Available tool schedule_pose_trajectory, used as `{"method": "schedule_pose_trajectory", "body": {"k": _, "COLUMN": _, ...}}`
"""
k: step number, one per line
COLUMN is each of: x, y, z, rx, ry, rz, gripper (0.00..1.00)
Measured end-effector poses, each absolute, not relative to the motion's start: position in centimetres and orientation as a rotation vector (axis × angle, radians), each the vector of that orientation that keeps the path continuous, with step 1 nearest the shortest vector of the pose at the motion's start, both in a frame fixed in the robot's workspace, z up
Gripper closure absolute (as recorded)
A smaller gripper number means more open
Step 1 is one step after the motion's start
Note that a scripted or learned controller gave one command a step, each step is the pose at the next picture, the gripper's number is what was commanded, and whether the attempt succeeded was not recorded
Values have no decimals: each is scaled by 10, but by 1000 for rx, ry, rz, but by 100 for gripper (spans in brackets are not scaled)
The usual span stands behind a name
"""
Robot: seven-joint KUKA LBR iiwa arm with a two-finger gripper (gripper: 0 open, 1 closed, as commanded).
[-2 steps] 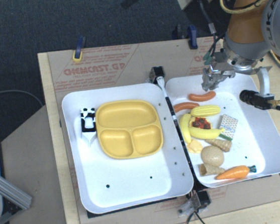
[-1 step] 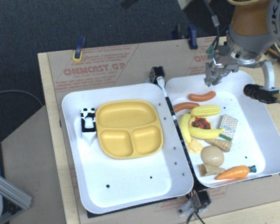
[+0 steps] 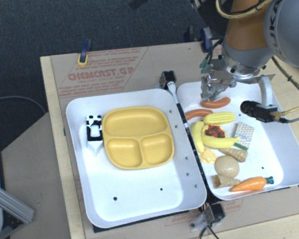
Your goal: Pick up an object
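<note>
Gripper (image 3: 212, 93) low over far end of right bin (image 3: 287, 142), just above sausage (image 3: 215, 103); finger state impossible to tell; yellow tray (image 3: 138, 136) in left bin (image 3: 143, 198)

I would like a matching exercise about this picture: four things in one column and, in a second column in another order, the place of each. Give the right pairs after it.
Things:
1. yellow divided plate
2. carrot
3. small black and white toy
4. sausage

Places:
A. near edge of the right bin, closest to the camera
B. far end of the right bin, just under the gripper
C. middle of the left bin
D. left bin, beside the plate on its left

Pairs: 1-C, 2-A, 3-D, 4-B
</note>
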State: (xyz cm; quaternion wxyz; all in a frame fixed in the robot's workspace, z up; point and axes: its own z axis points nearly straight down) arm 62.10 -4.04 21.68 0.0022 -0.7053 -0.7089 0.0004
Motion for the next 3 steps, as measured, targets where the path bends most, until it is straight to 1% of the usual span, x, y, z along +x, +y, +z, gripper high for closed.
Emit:
{"method": "schedule_pose_trajectory", "body": {"k": 1, "x": 612, "y": 15, "z": 231, "rx": -2212, "ry": -2226, "rz": -1, "gripper": 100}}
{"method": "schedule_pose_trajectory", "body": {"k": 2, "x": 606, "y": 71, "z": 218, "rx": -2210, "ry": -2225, "rz": 2, "gripper": 100}}
{"method": "schedule_pose_trajectory", "body": {"k": 3, "x": 586, "y": 85, "z": 224, "rx": -2216, "ry": -2221, "rz": 3, "gripper": 100}}
